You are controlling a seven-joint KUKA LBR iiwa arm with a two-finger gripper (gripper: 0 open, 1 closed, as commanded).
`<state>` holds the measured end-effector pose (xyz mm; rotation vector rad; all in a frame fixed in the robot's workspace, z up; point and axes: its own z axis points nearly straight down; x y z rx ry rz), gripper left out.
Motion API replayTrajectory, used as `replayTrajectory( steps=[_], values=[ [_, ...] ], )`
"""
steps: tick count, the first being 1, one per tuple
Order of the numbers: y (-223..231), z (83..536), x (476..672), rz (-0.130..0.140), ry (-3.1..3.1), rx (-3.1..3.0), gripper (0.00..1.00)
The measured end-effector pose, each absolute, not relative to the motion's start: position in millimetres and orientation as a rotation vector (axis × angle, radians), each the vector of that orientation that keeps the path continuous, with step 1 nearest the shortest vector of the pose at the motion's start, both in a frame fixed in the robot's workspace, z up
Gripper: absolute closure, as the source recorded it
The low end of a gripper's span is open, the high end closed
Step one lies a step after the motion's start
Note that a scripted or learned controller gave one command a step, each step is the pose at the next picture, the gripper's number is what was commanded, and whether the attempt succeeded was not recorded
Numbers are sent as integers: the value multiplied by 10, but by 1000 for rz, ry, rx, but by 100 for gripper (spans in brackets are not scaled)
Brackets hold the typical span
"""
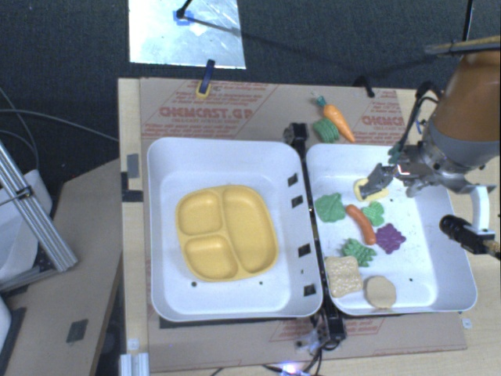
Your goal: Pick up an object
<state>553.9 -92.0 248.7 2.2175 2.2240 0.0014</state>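
Nearest the camera and well below the pincer (381,180), a round tan cookie-like piece (380,291) and a square cracker-like piece (343,276) are seen at the near end of the right bin (446,233), touching or almost touching each other. Just beyond them, still below the pincer, a small green leafy piece (358,251) and a purple grape-like piece (390,238) are placed, and an orange-red sausage-like piece (361,222) is laid between these and a larger green leafy piece (330,207), which sits down and to the left of the pincer. A yellow piece (369,189) is found right at the pincer tips, partly covered by them; whether it is touched or only overhung cannot be told. The pincer is lowered into the right bin, and how far it is open cannot be told from this angle; nothing is shown clearly between its tips, so no hold is claimed. The step in hand is judged to be the approach or closing on the yellow piece, with lifting not yet done. The next move is judged to call for a centred closing on that piece and a straight lift, with the sausage-like piece just below avoided. Far left of the pincer, a yellow divided tray (227,232) is held in the left bin (164,171). Beyond the pincer, up and left, a toy carrot (338,119) and a green piece (326,131) are left on the tabletop (250,108) outside the bins.
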Motion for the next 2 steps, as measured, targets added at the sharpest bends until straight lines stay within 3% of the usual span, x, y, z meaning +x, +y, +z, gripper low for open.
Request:
replayTrajectory(
  steps=[1, 2],
  values=[
    [-1232, 927, 5716, -9, 2225, 2227, 0],
    [-1219, 1122, 5750, 3, 2221, 2219, 100]
  ],
)
